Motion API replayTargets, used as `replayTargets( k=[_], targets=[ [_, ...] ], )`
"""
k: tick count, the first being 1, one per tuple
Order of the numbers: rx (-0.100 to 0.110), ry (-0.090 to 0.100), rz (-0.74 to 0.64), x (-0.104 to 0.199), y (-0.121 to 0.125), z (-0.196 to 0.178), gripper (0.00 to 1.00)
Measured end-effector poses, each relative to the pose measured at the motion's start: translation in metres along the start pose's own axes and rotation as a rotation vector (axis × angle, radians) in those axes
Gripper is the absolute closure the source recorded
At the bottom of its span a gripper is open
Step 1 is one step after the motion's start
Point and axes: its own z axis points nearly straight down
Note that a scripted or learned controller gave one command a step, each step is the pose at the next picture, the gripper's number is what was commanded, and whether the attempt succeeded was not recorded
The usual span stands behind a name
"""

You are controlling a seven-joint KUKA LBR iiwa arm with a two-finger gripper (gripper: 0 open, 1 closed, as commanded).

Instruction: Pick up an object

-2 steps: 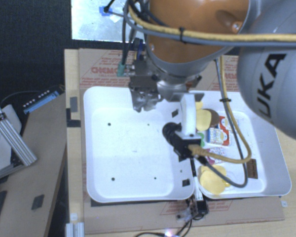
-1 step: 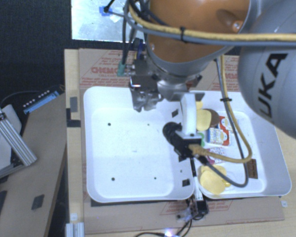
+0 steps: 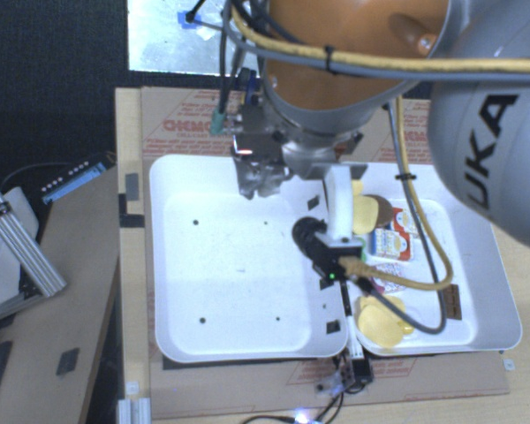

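You couldn't tell if the end effector (image 3: 261, 182) was open; the carton (image 3: 393, 242) right of it looked light, crushable, best pinched sideways.

Bins (image 3: 230, 272) smooth white plastic; cardboard underlay (image 3: 185, 117) matt; orange band (image 3: 353, 16) glossy.

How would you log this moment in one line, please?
gripper: over left bin, near back edge | right bin: yellow pieces, carton

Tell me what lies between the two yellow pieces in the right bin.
In the camera view, a small white carton with red and blue print lies between the upper yellow piece and the lower yellow piece, close to the upper one.
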Motion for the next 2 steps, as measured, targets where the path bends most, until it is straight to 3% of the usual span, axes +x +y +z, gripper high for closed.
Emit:
replayTargets(
  k=[2],
  targets=[
    [-0.001,0.0,0.0,0.0,0.0,-0.013,1.0]
  ],
)
